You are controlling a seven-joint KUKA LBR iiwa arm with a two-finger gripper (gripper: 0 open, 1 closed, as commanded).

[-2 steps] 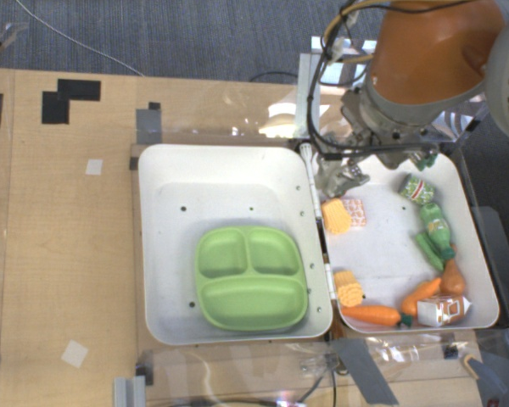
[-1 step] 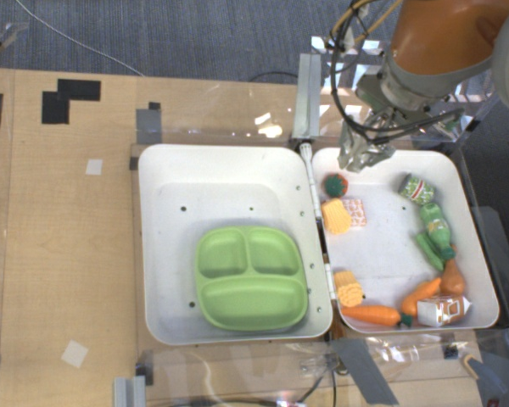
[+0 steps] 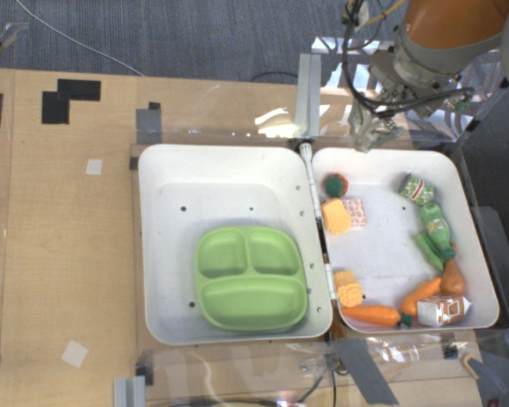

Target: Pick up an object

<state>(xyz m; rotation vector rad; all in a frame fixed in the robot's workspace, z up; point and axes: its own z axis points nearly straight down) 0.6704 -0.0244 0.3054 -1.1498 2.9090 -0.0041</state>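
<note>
Jaws over right bin rim; carrot lying crosswise (tip left).

Robotics laboratory workcell. A wooden bench carries black marker patches and two white bins fixed by metal brackets; loose cables cross grey carpet.

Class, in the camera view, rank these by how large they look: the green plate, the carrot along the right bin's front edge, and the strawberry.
1. Green plate, clearly the largest.
2. Carrot, long and thin.
3. Strawberry, the smallest.
</note>
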